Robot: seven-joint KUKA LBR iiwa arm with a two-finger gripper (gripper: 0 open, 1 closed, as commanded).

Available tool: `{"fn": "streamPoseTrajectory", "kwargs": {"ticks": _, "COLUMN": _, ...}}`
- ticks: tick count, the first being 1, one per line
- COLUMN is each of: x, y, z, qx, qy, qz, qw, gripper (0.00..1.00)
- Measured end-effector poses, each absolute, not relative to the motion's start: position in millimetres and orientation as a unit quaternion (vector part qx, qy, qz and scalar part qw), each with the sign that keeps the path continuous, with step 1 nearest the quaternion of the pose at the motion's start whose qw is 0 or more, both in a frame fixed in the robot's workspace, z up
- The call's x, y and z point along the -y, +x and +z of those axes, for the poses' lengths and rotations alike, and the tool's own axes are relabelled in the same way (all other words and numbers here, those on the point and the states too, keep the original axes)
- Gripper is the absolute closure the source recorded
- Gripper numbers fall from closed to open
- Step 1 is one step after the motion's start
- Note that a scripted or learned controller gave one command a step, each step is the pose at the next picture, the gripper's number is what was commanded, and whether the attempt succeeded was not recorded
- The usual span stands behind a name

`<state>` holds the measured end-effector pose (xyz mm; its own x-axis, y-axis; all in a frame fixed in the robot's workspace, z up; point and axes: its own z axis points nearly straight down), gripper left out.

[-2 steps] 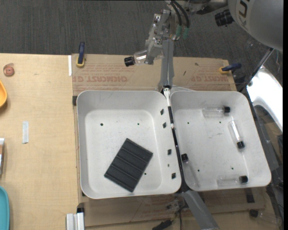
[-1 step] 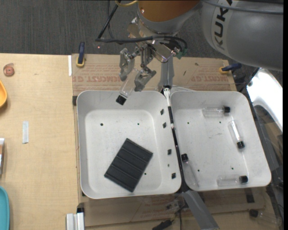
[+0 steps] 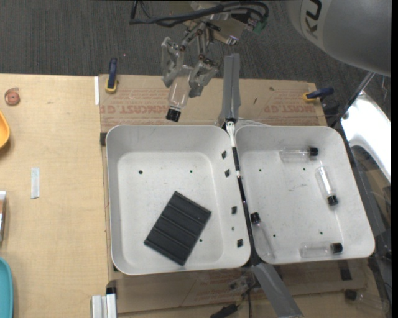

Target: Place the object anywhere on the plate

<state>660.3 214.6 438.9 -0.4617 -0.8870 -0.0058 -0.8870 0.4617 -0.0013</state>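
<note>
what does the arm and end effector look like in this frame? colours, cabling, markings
The large rounded grey arm link fills the top right corner, carrying part of a dark printed letter. The bare-metal silver gripper assembly is built from brackets and linkages, not a smooth housing. Black cables loop across above it, ending near a small green connector.

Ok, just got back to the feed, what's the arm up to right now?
The gripper is raised above the back edge of the left white bin, holding a clear plastic tube with a black cap between its fingers, cap end down. The dark ribbed rectangular plate lies flat in that left bin, nearer its front, with nothing on it yet. Three more clear black-capped tubes lie in the right white bin. So the tube is picked but not yet placed.
</note>
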Motion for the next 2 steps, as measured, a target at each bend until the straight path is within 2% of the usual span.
{"fn": "streamPoseTrajectory", "kwargs": {"ticks": 1, "x": -211.7, "y": 660.2, "z": 441.4, "qx": -0.653, "qy": -0.757, "qz": 0.0013, "qw": 0.002, "gripper": 1.0}}
{"fn": "streamPoseTrajectory", "kwargs": {"ticks": 2, "x": -209.6, "y": 662.2, "z": 449.2, "qx": -0.657, "qy": -0.754, "qz": 0.0031, "qw": 0.004, "gripper": 1.0}}
